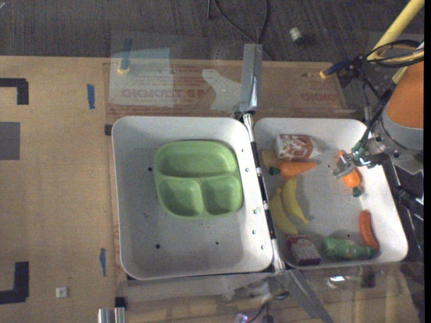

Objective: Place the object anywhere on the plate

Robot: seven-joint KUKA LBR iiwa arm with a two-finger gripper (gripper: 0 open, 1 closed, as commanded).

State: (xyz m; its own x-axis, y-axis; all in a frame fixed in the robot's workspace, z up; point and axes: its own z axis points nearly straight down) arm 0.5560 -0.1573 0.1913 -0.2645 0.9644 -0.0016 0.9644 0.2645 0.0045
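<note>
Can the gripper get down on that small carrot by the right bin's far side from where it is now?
Probably yes: the gripper hangs right at the small carrot, which lies apart from the other toys, nothing over it.

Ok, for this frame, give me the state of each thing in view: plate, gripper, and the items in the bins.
Green plate: upright in left bin, nothing on it.
Gripper: low over right bin, above a small carrot; grasp unclear.
Long carrot: lying flat.
Bananas: lying side by side.
Carton: on its side.
Sausage: lying flat.
Green packet: lying flat.
</note>
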